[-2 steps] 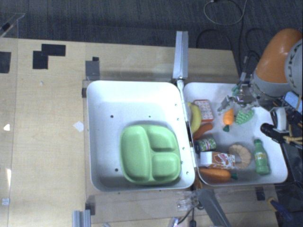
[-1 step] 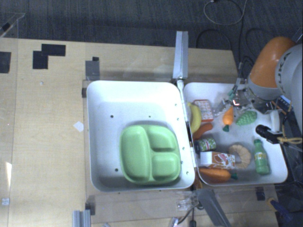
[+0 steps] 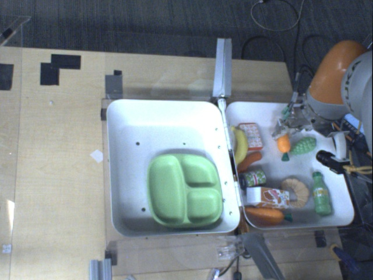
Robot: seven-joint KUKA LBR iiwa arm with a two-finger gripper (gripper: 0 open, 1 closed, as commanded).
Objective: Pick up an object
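My gripper (image 3: 285, 129) hangs over the back part of the right bin (image 3: 265, 111), reaching in from the right under the arm's orange band. Directly beneath its tip lies a small orange fruit (image 3: 284, 144), touching or nearly touching it; whether it is gripped cannot be made out. A bumpy green toy (image 3: 303, 146) lies just right of the fruit. Also in this bin are a banana (image 3: 239, 146), a pink box (image 3: 252, 136), a green can (image 3: 254, 178), a juice carton (image 3: 271, 198), a carrot (image 3: 265, 215), a round cookie (image 3: 295, 192) and a green bottle (image 3: 319, 193).
The left bin (image 3: 134, 127) holds a green divided plate (image 3: 185, 188) in its front half. A metal divider post (image 3: 222, 69) stands between the bins at the back. A reddish sausage (image 3: 249, 160) lies beside the banana. Cables and a black part (image 3: 329, 161) hang at the right bin's edge.
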